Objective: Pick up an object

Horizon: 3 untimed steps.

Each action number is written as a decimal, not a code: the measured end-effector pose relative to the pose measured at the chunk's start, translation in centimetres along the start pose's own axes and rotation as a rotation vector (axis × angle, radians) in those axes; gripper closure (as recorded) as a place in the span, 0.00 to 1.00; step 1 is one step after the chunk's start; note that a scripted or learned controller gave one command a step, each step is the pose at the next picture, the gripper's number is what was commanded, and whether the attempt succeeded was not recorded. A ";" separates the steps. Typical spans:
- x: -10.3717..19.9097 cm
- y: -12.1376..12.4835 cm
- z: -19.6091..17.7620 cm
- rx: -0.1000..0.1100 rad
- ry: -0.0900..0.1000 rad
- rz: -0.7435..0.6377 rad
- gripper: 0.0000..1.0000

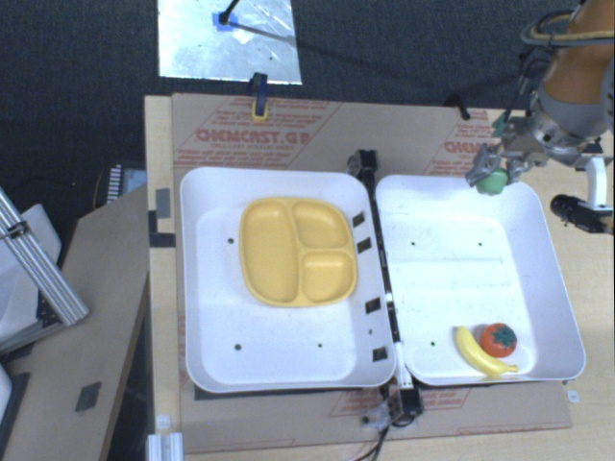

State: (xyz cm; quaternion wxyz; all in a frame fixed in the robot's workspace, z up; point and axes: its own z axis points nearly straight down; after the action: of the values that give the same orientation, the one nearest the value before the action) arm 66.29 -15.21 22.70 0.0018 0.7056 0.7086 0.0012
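Note:
My gripper (493,173) hangs over the far edge of the right bin (538,257), near its back right corner. Its fingers are shut on a small pale green object (492,183), which shows between and just below the fingertips. A yellow banana (478,353) lies in the near right corner of the right bin. A red round fruit with a green top (498,338) touches the banana on its right side. Both fruits lie far from the gripper, toward the front of the bin.
The left bin (216,286) holds a yellow divided plate (296,251) near its middle. A black clamp strip (377,257) runs between the two bins. A shiny metal sheet (229,27) lies on the dark floor behind the bench.

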 end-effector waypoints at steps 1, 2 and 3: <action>5.2 -0.6 -1.0 0.001 0.002 -0.005 1.00; 10.2 -1.0 0.1 0.003 0.002 -0.005 1.00; 15.0 -1.1 0.9 0.003 0.003 -0.005 1.00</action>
State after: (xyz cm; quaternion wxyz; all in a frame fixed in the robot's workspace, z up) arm 65.16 -0.23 21.81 -0.0002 0.7037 0.7105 0.0012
